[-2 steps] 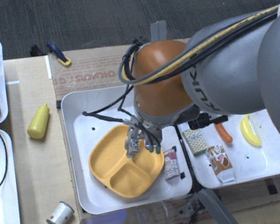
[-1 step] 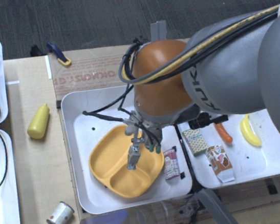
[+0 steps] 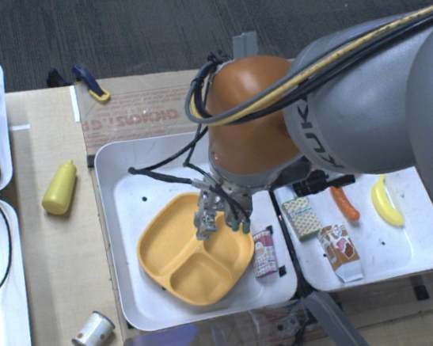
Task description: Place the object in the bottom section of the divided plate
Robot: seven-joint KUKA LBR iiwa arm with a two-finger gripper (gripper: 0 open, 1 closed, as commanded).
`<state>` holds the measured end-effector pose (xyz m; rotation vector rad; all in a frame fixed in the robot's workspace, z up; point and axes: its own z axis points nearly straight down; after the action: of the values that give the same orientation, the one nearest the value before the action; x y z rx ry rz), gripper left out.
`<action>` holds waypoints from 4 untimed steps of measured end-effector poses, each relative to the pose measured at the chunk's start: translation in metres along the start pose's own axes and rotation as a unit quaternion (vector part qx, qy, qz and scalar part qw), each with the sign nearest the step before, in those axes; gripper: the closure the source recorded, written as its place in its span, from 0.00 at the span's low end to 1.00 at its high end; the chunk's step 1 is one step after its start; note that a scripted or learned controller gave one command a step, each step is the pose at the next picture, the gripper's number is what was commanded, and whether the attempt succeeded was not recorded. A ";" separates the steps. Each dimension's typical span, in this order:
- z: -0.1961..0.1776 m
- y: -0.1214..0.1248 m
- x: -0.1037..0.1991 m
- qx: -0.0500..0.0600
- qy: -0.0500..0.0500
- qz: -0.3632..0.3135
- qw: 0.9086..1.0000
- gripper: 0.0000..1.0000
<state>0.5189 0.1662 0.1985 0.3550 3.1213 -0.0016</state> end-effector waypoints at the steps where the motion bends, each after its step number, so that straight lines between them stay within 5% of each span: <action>1: 0.000 0.000 0.000 0.000 0.000 0.000 1.000 0.00; 2: -0.009 -0.001 -0.001 0.000 -0.001 0.001 1.000 1.00; 3: -0.009 -0.001 -0.001 0.000 -0.001 0.001 1.000 0.00; 4: -0.018 -0.001 -0.002 0.000 -0.001 0.002 1.000 1.00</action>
<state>0.5210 0.1647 0.2163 0.3601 3.1176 -0.0009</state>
